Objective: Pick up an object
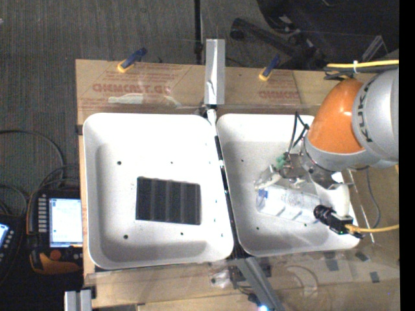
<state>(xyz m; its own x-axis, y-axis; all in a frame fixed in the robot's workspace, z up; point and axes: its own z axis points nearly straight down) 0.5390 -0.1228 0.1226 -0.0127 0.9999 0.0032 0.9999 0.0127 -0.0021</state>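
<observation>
Where arm (353, 125) hangs, clear packet (288, 203) just below, right bin (243, 173)

Grey, rounded KUKA arm (382, 118) with black lettering on its shell and a glossy orange band (337, 122) above the wrist. Thin black and yellow cables (373, 228) run along it.

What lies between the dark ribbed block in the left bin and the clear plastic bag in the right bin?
In the camera view, bare white bin floor and the two bins' adjoining rims lie between the dark ribbed block and the clear plastic bag.

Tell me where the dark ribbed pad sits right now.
The dark ribbed pad lies flat in the middle of the left bin, away from the arm over the right bin.
</observation>
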